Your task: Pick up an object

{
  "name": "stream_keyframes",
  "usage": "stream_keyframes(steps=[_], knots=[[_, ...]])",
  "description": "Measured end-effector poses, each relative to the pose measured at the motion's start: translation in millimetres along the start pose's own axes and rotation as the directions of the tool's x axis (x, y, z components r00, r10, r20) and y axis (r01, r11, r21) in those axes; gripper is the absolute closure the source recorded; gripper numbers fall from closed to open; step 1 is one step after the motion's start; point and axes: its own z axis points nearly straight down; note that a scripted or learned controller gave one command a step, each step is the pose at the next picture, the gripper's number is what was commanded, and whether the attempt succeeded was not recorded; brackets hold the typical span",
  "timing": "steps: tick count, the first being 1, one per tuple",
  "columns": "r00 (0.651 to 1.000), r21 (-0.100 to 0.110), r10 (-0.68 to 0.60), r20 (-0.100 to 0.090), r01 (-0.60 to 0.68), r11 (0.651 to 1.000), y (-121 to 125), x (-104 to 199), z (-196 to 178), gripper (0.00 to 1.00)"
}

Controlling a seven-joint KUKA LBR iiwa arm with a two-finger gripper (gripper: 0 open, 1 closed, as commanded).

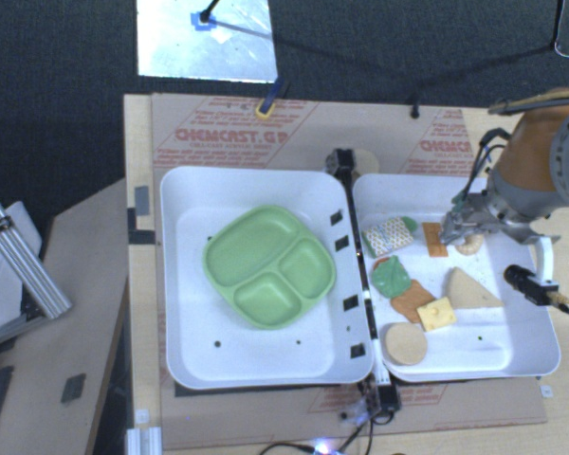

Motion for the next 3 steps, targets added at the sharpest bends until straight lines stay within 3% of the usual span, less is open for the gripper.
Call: stream_keyframes(steps=[2,3], knots=[[1.000,0.008,-0.002,-0.004,0.002,1.000,11.7,5.0,-112.7,1.00],[1.000,0.015,-0.002,-0.006,0.002,1.000,12.6,5.0,-123.3,1.00]])
